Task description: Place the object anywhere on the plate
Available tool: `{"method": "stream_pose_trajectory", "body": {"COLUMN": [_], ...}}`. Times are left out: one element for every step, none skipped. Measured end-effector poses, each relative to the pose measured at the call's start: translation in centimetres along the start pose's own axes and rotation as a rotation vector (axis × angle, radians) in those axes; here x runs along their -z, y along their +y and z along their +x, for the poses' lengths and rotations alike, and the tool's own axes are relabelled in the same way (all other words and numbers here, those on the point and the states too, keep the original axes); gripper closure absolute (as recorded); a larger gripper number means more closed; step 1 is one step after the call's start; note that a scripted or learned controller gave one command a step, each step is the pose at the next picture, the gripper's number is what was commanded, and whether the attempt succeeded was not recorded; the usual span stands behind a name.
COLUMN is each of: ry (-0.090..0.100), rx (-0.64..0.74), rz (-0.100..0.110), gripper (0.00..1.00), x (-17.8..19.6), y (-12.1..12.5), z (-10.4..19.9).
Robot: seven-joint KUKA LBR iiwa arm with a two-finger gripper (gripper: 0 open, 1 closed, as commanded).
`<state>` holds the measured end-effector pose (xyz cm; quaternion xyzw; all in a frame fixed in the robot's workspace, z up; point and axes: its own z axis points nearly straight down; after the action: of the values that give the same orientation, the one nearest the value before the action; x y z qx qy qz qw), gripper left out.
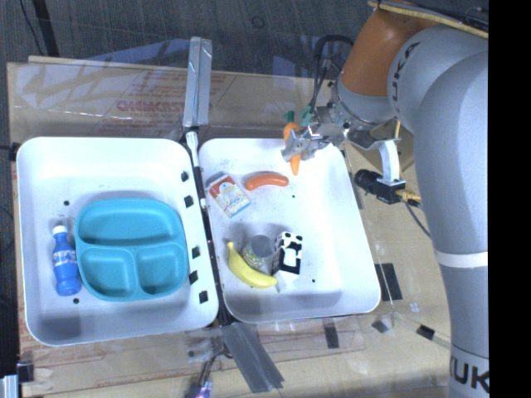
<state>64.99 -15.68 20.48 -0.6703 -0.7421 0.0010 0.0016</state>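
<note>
Currently: claw (297,149) at upper centre-right, over right bin's (353,222) far rim | fingers closed on small orange carrot-like object (294,162), long axis near vertical | blue plate (130,248) lay well apart, lower left, in left bin (33,222) | transfer judged pending.

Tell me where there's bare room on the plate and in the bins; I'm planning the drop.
The blue plate has all three compartments bare, bordered on the view's left by the blue bottle. The right bin is crowded around banana, can and sausage; its right side is bare.
</note>
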Motion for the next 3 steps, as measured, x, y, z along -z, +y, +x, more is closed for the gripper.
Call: {"method": "stream_pose_trajectory", "body": {"ry": [-0.001, -0.001, -0.001], "rx": [0.109, 0.248, 0.431], "rz": [-0.001, 0.0, 0.001], "gripper": [1.0, 1.0, 1.0], "x": [1.1, 1.9, -0.2], "y": [-5.6, -9.8, -12.4], "z": [7.2, 16.1, 23.7]}}
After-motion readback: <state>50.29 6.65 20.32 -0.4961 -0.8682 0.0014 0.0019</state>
